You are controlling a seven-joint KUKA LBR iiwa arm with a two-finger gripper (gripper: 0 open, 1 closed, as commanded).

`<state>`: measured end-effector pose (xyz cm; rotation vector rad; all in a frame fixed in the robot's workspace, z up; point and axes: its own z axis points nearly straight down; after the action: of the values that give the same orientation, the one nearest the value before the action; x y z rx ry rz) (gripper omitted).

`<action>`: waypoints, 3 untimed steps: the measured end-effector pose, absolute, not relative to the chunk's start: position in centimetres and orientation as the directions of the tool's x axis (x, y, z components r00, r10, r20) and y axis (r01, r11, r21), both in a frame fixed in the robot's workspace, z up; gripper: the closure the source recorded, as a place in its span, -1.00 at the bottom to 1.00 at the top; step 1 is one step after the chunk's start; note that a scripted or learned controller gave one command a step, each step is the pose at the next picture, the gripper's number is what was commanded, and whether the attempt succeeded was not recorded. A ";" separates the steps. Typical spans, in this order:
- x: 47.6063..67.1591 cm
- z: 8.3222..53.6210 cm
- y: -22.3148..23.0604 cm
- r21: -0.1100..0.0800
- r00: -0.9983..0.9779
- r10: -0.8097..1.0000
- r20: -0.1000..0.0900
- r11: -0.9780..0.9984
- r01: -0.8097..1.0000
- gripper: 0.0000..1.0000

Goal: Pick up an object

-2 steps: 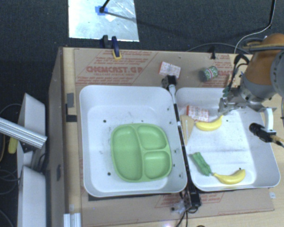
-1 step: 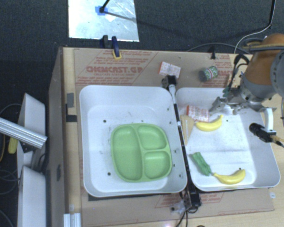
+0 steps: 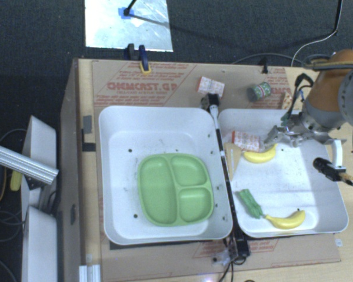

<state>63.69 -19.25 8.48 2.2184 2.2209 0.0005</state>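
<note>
Claw (image 3: 277, 135) just beside banana (image 3: 260, 155) — right bin (image 3: 329, 184)

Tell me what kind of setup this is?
Likely a robot grasping test bench: two white bins on a board on dark carpet, toy bananas and a green divided plate as props, loose cables around.

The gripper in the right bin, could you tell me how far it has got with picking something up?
Done: the gripper has reached the right bin, low beside the upper banana. In hand: nothing visibly held; the view does not settle a grasp. Left: closing on an object and lifting it. The lower banana and green item lie untouched near the front.
</note>
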 end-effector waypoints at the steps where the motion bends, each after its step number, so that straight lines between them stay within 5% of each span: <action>1: 63.5 8.5 -17.2 0.001 -0.004 1.000 0.000 0.004 1.000 -1.00; 2: 63.6 9.6 -17.2 0.005 -0.006 1.000 -0.001 0.006 1.000 1.00; 3: 60.1 22.0 -15.3 0.005 -0.004 1.000 -0.002 0.004 1.000 1.00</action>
<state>60.10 -15.29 22.02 2.2140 2.2222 0.0037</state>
